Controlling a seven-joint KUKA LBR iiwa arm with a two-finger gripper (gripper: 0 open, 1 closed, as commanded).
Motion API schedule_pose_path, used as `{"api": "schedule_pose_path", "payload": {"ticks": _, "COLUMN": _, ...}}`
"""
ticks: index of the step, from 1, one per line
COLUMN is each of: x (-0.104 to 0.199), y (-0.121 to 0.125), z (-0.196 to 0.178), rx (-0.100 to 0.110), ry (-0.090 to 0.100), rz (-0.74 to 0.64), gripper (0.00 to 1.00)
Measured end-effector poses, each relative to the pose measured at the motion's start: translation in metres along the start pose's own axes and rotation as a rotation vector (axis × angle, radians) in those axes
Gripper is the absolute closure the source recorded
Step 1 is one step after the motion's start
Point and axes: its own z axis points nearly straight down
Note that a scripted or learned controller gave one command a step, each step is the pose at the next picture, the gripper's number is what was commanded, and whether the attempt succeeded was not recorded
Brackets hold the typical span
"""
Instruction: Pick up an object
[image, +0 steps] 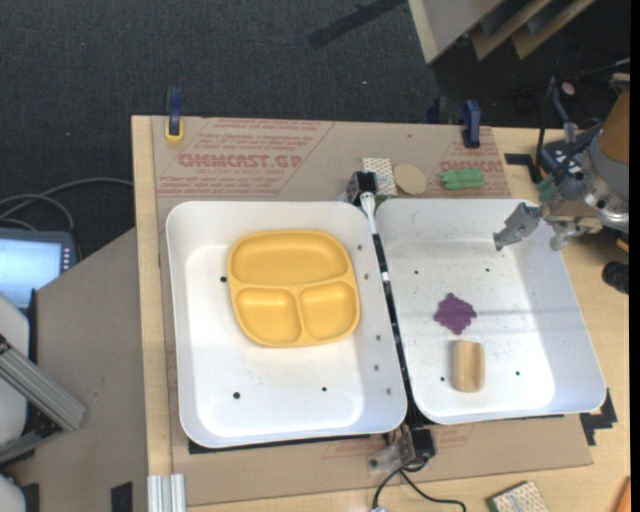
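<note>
A small purple piece (455, 312) lies flat near the middle of the right bin (560, 340). Just below it, toward the bin's front, rests a short tan wooden cylinder (467, 365). My gripper (535, 232) hangs over the right bin's far right corner, well up and to the right of both pieces. It is open with nothing between its fingers (512, 226). In the left bin (200, 380) sits a yellow divided plate (294, 286) with three compartments.
Behind the bins on the cardboard sheet lie a tan disc (410, 179) and a green piece (462, 180). Blue clamps (470, 121) hold the sheet's far edge. A black cable runs along the ridge between the bins (385, 300).
</note>
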Motion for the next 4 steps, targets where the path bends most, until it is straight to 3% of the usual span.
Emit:
{"api": "schedule_pose_path", "payload": {"ticks": 1, "x": 0.031, "y": -0.026, "z": 0.127, "rx": 0.01, "ry": 0.005, "rz": 0.0, "gripper": 0.0}}
{"api": "schedule_pose_path", "payload": {"ticks": 2, "x": 0.056, "y": 0.021, "z": 0.145, "rx": -0.004, "ry": -0.001, "rz": -0.002, "gripper": 0.0}}
{"api": "schedule_pose_path", "payload": {"ticks": 3, "x": 0.056, "y": -0.052, "z": 0.145, "rx": 0.008, "ry": 0.003, "rz": 0.003, "gripper": 0.0}}
{"api": "schedule_pose_path", "payload": {"ticks": 4, "x": 0.056, "y": -0.048, "z": 0.135, "rx": -0.001, "ry": 0.0, "rz": 0.002, "gripper": 1.0}}
